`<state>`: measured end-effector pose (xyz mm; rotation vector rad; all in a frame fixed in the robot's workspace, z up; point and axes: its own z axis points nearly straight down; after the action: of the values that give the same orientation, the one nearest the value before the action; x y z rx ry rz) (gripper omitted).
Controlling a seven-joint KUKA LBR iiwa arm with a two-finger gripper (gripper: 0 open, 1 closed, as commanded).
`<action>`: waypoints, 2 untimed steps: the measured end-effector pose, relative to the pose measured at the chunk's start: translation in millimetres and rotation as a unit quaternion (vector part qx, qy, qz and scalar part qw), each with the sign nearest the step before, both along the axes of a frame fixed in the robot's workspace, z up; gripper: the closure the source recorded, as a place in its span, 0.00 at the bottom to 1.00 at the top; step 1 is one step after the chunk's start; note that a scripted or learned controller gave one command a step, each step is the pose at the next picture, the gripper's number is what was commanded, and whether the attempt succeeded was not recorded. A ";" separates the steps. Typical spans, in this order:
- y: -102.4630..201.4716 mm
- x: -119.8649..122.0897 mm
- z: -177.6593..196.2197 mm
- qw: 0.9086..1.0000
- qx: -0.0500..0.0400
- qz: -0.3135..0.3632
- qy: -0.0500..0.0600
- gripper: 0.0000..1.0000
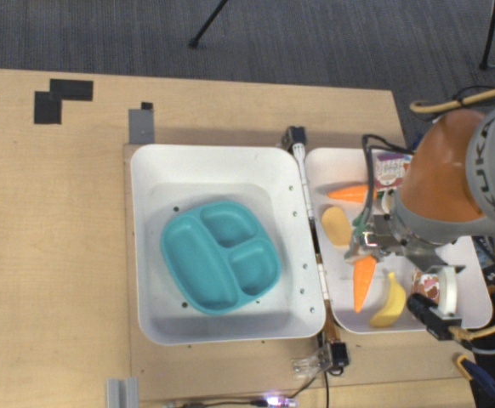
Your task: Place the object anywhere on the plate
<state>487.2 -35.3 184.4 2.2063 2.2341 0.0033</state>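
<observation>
A teal divided plate (220, 255) lies in the left white bin (158, 313). In the right white bin (477, 308), my gripper (367, 238) hangs low under the grey and orange arm. It sits just above the top end of an orange carrot (362, 282) and right of a pale yellow oval object (337, 225). A second carrot (349, 194) lies further back, and a banana (389, 303) rests beside the nearer carrot. The wrist hides the gripper's tips.
A purple and white packet (389, 170) sits at the back of the right bin. A small round container (431, 287) stands at its front right. The rim between the two bins (311, 236) runs just left of the gripper. Cables trail at the right.
</observation>
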 end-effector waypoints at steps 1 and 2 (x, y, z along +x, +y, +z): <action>66.0 35.6 -0.3 0.986 0.001 -0.165 0.001 1.00; 133.7 49.4 35.3 0.966 0.000 -0.257 0.001 1.00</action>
<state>536.6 98.5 219.6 2.7086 1.5928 0.0004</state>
